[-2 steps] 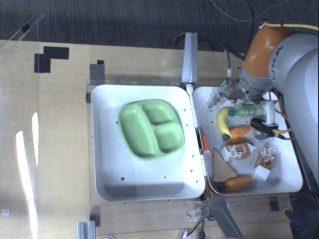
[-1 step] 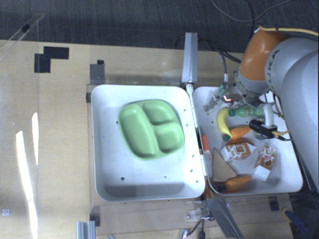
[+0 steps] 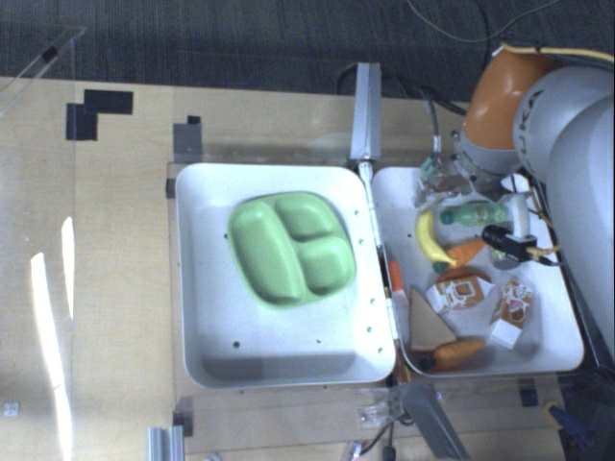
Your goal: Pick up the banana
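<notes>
The banana (image 3: 430, 239) is yellow and curved. It lies in the upper left part of the right bin (image 3: 567, 349), beside a green bottle (image 3: 471, 213) and a carrot (image 3: 468, 251). My gripper (image 3: 440, 181) hangs over the far end of that bin, just above and beyond the banana's top end. Nothing shows in its grasp. The grey arm with its orange band (image 3: 504, 89) reaches in from the upper right.
A green divided plate (image 3: 290, 248) lies in the left bin (image 3: 207, 353). The right bin also holds a brown snack packet (image 3: 459, 291), a second packet (image 3: 514, 307), a brown wedge (image 3: 428, 323) and an orange carrot (image 3: 456, 353). An orange pen (image 3: 395, 277) lies along its left wall.
</notes>
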You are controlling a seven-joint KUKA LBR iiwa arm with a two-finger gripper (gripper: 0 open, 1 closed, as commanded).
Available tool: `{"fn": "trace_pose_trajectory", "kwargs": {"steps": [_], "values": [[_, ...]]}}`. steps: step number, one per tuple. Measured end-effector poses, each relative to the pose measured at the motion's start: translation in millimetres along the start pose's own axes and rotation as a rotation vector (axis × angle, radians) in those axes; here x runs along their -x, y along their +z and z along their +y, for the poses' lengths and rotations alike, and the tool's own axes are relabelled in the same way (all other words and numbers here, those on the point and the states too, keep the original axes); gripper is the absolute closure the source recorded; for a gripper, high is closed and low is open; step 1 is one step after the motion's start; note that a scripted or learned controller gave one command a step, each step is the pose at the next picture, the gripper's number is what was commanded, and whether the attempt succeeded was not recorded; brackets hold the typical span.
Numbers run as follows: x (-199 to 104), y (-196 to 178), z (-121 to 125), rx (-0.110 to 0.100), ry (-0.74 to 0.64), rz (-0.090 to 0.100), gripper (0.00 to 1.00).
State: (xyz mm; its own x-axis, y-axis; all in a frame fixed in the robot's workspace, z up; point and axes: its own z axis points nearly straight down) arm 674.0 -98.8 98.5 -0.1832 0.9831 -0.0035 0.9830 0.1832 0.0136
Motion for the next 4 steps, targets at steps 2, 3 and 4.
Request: {"fn": "trace_pose_trajectory", "kwargs": {"steps": [2, 3, 4], "values": [[17, 3, -7, -0.009, -0.120, 0.004, 0.00], [16, -8, -3, -0.002, -0.124, 0.001, 1.00], [16, -8, -4, -0.003, -0.124, 0.002, 0.00]]}}
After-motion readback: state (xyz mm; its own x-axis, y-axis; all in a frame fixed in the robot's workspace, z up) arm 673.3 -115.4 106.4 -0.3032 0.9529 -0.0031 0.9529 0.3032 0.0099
